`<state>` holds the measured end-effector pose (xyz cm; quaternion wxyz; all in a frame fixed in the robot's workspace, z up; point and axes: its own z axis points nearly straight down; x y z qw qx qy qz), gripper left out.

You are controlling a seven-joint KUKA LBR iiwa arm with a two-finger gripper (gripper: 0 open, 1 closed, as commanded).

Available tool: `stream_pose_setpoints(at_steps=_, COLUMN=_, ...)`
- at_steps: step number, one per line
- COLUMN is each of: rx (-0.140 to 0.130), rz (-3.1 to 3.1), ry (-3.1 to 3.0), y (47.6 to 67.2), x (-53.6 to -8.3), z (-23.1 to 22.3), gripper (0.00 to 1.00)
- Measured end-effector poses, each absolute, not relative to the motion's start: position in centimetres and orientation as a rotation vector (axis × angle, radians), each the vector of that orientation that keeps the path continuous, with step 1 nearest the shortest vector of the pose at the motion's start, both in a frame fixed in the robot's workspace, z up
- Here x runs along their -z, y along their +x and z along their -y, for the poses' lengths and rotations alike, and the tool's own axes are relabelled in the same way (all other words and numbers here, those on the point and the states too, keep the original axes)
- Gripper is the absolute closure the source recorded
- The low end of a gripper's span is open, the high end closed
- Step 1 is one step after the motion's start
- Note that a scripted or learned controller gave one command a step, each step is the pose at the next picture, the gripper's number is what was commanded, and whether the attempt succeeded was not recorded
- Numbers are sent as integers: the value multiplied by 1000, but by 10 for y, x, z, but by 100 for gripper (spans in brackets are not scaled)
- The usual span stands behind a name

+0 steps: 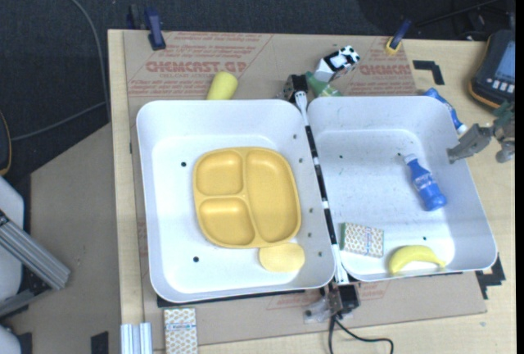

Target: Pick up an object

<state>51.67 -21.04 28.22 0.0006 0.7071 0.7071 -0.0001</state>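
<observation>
The right bin (372, 119) holds a blue bottle (425, 182) lying lengthwise, a small patterned square packet (363, 239) and a yellow banana (416, 258) near its front edge. In the left bin (164, 180) lies a yellow divided plate (246, 197), with a pale yellow disc (282, 256) at its front edge. My gripper (463, 145) reaches in at the right bin's right rim, above and to the right of the blue bottle and apart from it. Nothing shows in its grasp.
Behind the bins on the bench sit a yellow cylinder (221, 85), a black-and-white toy (339, 61) and a blue item (439, 102) by the right bin's back corner. Clamps (153, 29) hold the board. A handheld device (499, 65) lies at the far right.
</observation>
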Motion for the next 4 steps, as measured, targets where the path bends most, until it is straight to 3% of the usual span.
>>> stream_pose_setpoints(at_steps=1, rx=1, rz=-2222, ry=2223, y=554, x=-159, z=223, gripper=0)
stream_pose_setpoints(at_steps=2, rx=1, rz=-2224, ry=2222, y=553, x=-84, z=195, gripper=0)
stream_pose_setpoints(at_steps=3, rx=-1, rz=-2221, ry=2221, y=554, x=-95, z=195, gripper=100)
stream_pose_setpoints(at_steps=4, rx=-2, rz=-2223, ry=2219, y=585, x=-186, z=118, gripper=100)
